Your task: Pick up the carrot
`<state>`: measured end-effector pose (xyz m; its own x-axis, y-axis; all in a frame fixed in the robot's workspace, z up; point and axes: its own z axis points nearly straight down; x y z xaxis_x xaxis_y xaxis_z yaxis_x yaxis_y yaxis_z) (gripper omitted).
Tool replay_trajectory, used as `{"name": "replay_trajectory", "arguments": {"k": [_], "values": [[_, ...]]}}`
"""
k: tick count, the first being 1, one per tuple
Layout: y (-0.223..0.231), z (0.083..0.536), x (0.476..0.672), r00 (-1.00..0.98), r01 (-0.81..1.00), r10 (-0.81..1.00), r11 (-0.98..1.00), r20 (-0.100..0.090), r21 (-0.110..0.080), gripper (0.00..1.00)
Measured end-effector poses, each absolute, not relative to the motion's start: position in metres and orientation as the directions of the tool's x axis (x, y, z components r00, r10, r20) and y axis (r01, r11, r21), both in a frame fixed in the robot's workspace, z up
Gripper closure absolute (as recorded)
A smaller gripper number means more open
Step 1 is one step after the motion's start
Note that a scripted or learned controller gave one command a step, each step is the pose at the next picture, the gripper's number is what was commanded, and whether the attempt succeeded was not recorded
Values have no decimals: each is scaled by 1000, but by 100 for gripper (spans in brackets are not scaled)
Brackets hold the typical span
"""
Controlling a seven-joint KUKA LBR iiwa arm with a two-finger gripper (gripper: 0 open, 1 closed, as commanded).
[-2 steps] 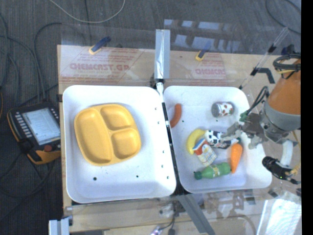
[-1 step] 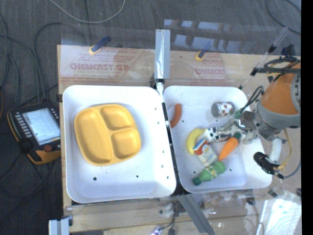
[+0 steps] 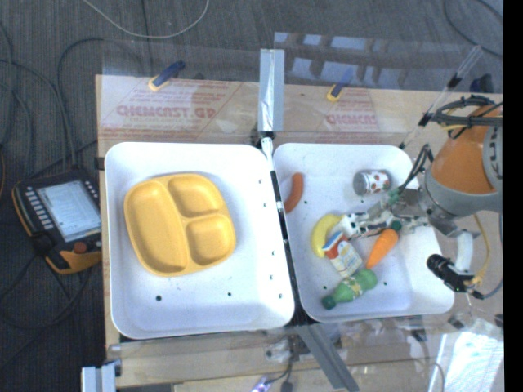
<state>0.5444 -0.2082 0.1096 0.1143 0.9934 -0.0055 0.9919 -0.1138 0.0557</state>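
Carrot (image 3: 381, 247) lies diag., tip lower-left, fat end w/ tool (image 3: 395, 221).

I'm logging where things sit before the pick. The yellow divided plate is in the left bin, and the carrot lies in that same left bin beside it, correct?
Not quite. The yellow divided plate is in the left bin, but the carrot lies in the right bin, among the banana and green bottle, close to the gripper. The camera view shows this.
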Motion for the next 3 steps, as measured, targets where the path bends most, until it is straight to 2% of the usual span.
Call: {"name": "replay_trajectory", "arguments": {"k": [1,2,3], "values": [[-209,111,535,23,997,1000,-22,-18,68,0],[-214,110,534,-112,992,993,113,-22,57,0],[-217,109,544,-71,996,997,71,0,48,0]]}}
